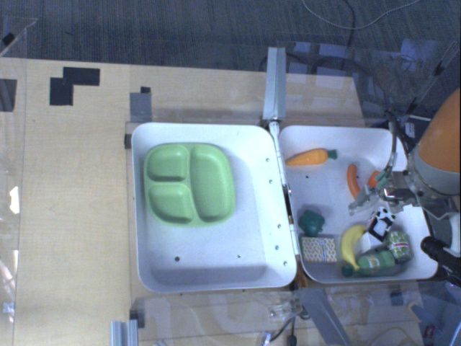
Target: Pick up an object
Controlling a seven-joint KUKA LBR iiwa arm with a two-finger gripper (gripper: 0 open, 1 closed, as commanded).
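The right bin [328, 139] holds several items. An orange carrot [311, 157] lies at its far left, and a small red-orange piece [352, 180] sits near the middle. A dark green lump [312, 222], a patterned flat block [319, 249], a yellow banana [351, 242], a green bottle [374, 263], a black-and-white item [382, 224] and a small can [399, 245] crowd the near side. My gripper [379, 194] hangs over the bin's right part, just above the black-and-white item and right of the red-orange piece. Nothing is visibly held.
The left bin [216, 262] carries a light green divided plate [190, 182] in its far left part. A metal post [274, 85] stands behind the seam between the bins. The arm's orange band [441, 141] overhangs the right bin's right edge.
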